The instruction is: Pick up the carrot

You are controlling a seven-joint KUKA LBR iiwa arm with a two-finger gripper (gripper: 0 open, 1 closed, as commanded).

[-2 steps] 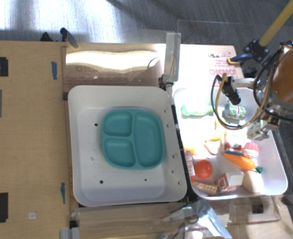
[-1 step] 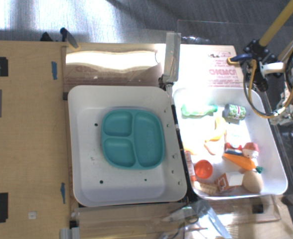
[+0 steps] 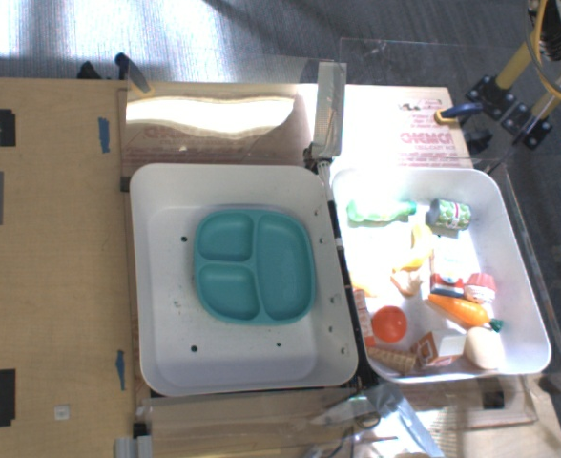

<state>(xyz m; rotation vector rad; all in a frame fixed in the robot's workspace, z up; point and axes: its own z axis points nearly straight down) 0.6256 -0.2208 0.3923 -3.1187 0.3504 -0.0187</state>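
You had the orange toy carrot (image 3: 459, 309) low in the right white bin (image 3: 519, 246), long axis running ten to four o'clock, leafy tip at four, red tomato (image 3: 389, 323) at its eight o'clock. Finger state: cannot tell.

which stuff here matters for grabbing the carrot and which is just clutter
For the job:
orange toy carrot, right white bin

Lying about:
teal divided plate, left white bin, red tomato, green pea pod, white egg

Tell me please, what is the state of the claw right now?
Claw: cannot be told. The carrot lies in the right bin, with nothing gripping it.
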